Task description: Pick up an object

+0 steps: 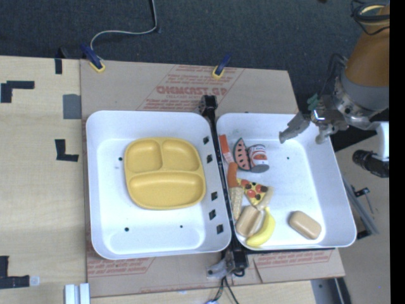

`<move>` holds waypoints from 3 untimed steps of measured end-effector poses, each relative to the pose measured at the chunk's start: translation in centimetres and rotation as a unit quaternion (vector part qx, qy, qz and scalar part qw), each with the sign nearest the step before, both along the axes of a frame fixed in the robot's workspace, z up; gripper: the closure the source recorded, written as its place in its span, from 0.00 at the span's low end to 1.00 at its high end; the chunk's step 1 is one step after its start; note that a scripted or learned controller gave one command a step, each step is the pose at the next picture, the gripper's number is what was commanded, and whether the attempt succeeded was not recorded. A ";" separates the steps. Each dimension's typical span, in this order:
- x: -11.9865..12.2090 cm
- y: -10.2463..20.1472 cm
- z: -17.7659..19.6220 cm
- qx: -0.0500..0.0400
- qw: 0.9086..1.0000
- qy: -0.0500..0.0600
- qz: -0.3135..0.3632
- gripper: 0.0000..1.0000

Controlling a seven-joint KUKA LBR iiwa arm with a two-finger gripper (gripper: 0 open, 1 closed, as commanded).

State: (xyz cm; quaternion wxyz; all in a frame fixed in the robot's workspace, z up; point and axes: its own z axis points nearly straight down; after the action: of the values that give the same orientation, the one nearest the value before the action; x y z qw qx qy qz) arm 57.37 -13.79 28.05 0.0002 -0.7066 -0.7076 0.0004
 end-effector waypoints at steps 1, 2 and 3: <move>-0.1 -2.7 -18.7 0.000 1.000 0.001 0.000 0.00; 6.1 0.9 -19.5 -0.001 1.000 0.012 0.000 0.00; 9.1 2.7 -19.6 0.000 1.000 0.009 0.001 0.00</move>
State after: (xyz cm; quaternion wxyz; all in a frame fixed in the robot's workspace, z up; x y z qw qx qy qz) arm 66.52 -11.09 8.42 0.0065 -0.7060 -0.7082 0.0067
